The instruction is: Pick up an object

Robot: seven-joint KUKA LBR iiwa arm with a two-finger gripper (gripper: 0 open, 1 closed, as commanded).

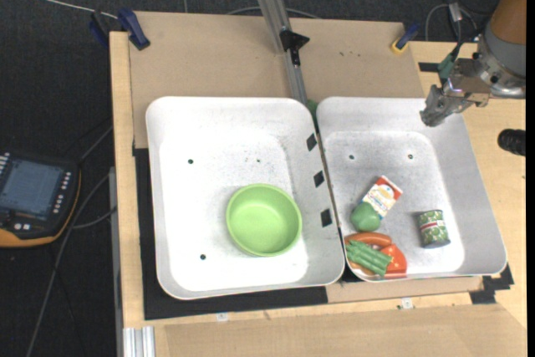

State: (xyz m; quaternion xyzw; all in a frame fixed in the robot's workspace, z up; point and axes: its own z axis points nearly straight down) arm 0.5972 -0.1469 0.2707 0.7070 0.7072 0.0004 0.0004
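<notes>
White bins sit side by side on the desk point(209, 54), and all the small stuff is bunched in the near part of the right bin point(401, 134). So you've got a green ball point(364, 217) touching a little carton point(383, 198) with a red top, the carton lying tilted just to its far right. Just near of those two is a red and green veggie-looking thing point(376, 255), right up against the bin's near rim. A small green can point(432, 228) stands off to the right of that bunch, apart from the rest.

Left bin point(192, 138) has a green bowl point(263, 219) sitting open side up in its near right part.

Arm comes in from the right, and the hand point(436, 109) hangs over the far right corner of the right bin, well apart from all the objects. Nothing between its fingers as far as I can see, but whether they're wide or narrow I honestly can't tell, it's just a dark blob from this angle.

Off the desk to the left there's an orange-edged pendant point(33, 196) with a screen.
</notes>
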